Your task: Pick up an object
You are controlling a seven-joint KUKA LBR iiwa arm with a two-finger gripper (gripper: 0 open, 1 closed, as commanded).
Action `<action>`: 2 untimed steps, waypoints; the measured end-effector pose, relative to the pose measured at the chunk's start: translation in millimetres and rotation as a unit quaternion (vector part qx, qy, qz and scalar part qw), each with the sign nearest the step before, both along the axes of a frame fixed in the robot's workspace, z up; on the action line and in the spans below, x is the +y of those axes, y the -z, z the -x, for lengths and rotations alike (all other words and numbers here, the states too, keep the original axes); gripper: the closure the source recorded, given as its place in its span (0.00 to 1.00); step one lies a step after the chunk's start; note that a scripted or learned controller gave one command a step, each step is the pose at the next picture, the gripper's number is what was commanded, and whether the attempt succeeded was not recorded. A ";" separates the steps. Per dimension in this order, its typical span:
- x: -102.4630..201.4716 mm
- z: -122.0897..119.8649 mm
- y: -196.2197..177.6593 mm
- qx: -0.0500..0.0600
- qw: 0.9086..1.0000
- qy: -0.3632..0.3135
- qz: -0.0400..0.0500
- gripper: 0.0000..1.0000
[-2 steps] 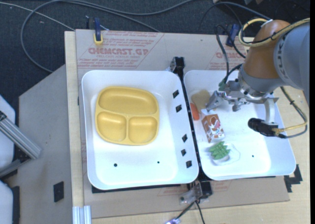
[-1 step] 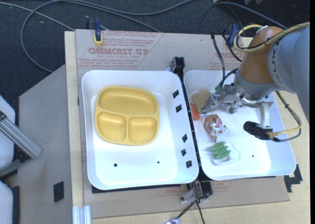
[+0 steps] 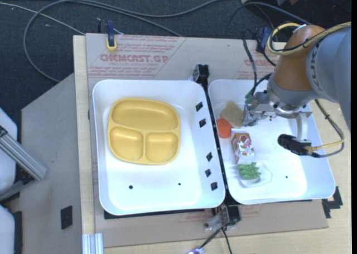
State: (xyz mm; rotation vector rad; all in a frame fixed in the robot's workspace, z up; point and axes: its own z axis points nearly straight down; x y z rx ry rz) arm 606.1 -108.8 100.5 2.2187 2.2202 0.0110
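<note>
Gripping nothing visible, the end effector (image 3: 252,114) hangs low in the right bin (image 3: 290,183), just right of the tan block (image 3: 232,113); its opening cannot be told. This looks like the approach step: descend, then close. The carton (image 3: 243,147) (long axis roughly front-to-back) lies below the block.

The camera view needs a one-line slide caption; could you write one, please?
Grey KUKA arm's gripper low in the right white bin near small food items; yellow three-compartment plastic tray in the left white bin.
</note>
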 end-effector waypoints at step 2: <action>5.7 5.7 -94.3 0.001 1.000 0.000 0.002 1.00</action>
